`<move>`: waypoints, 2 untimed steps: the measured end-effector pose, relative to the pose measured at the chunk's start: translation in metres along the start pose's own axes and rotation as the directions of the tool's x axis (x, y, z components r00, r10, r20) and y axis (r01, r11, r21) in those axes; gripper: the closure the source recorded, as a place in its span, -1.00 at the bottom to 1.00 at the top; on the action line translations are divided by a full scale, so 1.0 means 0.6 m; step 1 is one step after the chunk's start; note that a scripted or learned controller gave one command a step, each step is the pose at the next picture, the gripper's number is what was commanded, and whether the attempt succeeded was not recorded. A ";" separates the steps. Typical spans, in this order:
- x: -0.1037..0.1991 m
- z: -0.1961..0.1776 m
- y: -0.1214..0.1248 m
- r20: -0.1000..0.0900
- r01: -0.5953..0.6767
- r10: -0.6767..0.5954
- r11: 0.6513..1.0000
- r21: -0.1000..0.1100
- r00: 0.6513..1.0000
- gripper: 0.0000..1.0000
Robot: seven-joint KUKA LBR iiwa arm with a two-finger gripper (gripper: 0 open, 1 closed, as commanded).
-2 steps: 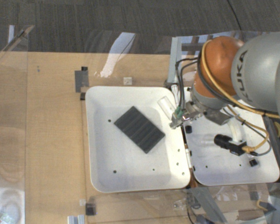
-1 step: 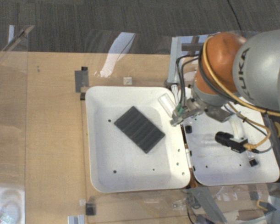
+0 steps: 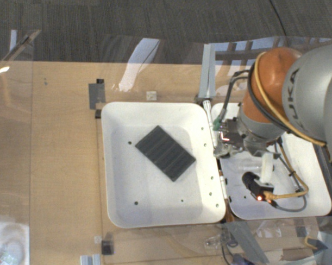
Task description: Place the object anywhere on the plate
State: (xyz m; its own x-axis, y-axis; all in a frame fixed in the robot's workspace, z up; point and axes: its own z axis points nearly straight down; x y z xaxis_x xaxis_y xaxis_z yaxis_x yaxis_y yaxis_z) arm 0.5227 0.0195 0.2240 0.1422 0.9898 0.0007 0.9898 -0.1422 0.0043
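A dark grey ribbed plate lies flat in the middle of the left white bin, turned like a diamond. My gripper hangs low over the left part of the right white bin, close to the wall between the two bins. The grey arm with its orange band reaches in from the right and covers much of that bin's floor. Whatever lies under the wrist is hidden.
The two bins stand side by side on a wooden bench. A small black block sits at the left bin's far left corner. A metal post rises behind the gap between the bins.
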 end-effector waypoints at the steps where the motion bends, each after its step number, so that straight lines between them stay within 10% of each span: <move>1: 0.126 0.062 0.002 0.003 -0.553 0.553 0.833 0.003 0.833 1.00; 2: 0.234 0.211 -0.053 0.004 -0.919 0.919 0.394 0.003 0.394 1.00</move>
State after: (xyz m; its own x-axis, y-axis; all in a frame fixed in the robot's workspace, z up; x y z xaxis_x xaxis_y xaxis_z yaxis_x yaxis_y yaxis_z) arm 0.5120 0.1627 0.0973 0.9658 0.2594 -0.0002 0.2594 -0.9658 -0.0022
